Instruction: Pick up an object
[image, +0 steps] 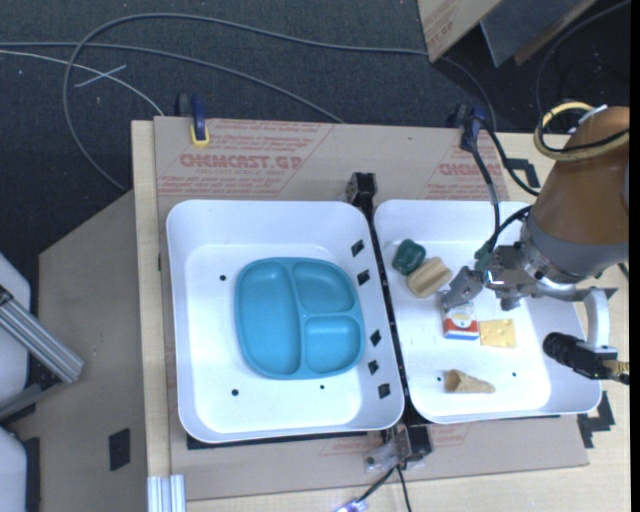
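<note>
Big brown bench board across the middle of the frame, red lettering printed along its upper part, dark carpet with loose cables behind it. Two shallow white bins side by side on top: left bin at centre-left, right bin at centre-right, touching along a black clamp strip.

Sitting in the middle of the left bin, a blue divided plate with three compartments.

Coming in from the right edge, the arm, orange band up top, grey wrist below. Reaching down-left over the right bin, the gripper, hanging just above a small red, white and blue packet. Honestly can't tell whether the jaws are released or clenched, too blurry and small from up here. Nothing visibly pinched in there.

Rest of the pickable stuff, all in the right bin:
- tan bread-roll-looking block, up-left of the gripper
- dark green lump, touching the roll's upper-left end
- yellow cracker-like square, just beside the packet on its right
- tan cone-shaped piece, lying on its side near the lower edge of the bin, well apart from the others
</note>
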